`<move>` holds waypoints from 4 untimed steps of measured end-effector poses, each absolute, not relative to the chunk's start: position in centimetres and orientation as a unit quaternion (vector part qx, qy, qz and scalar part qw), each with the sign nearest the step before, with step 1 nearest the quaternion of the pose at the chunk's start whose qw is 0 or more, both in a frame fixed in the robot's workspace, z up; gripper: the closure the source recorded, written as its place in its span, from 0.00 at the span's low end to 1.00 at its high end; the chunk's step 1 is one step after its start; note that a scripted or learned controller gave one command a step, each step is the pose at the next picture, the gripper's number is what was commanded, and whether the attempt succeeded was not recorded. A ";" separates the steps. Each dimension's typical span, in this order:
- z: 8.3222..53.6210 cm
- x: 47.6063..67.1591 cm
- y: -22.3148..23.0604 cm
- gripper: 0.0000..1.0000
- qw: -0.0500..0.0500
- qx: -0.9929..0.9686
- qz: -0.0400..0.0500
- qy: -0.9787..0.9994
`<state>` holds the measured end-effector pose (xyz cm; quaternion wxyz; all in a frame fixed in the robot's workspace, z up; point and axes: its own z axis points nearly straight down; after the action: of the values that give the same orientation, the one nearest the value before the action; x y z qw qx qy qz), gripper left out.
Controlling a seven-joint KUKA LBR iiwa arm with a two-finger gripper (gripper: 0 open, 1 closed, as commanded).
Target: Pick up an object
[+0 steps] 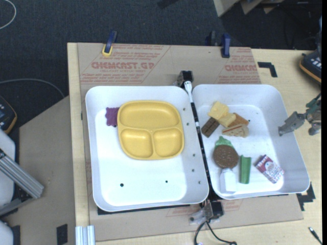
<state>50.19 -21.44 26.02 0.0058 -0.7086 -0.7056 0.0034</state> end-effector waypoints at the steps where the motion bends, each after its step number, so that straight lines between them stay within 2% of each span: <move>1: 26.7 50.4 -21.4 0.00 0.000 -0.707 0.000 -0.707; 4: 13.4 50.4 -19.9 0.00 0.001 -0.707 0.000 -0.707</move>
<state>50.40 -19.86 13.36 0.0007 -0.7071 -0.7071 -0.0001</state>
